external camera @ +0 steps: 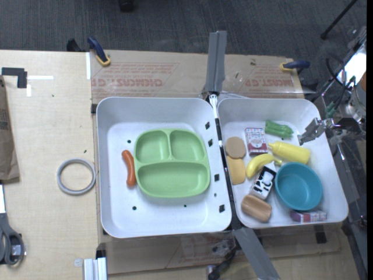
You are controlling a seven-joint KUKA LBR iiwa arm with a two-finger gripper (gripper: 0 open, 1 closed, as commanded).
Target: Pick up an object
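Note:
The right bin [233, 107] holds several toy items. There is a green vegetable [278, 129], a yellow mustard bottle [288, 151], a banana [258, 164], a red-and-white packet [255, 140] and a blue bowl [298, 186]. With them are a brown round cookie [235, 147], a tan block [236, 170], a black-and-white card [264, 182], a bread roll [256, 208] and a small pink box [309, 216]. My gripper [309, 132] hangs at the bin's right side, just right of the green vegetable and above the mustard bottle, with nothing visibly in it.
The left bin [111, 203] holds a green divided plate [172, 162] and an orange sausage [129, 168]. On the bench to the left lie a tape ring [76, 175], a brown bag [7, 139] and scissors [9, 247]. Clamps [99, 50] sit at the back.

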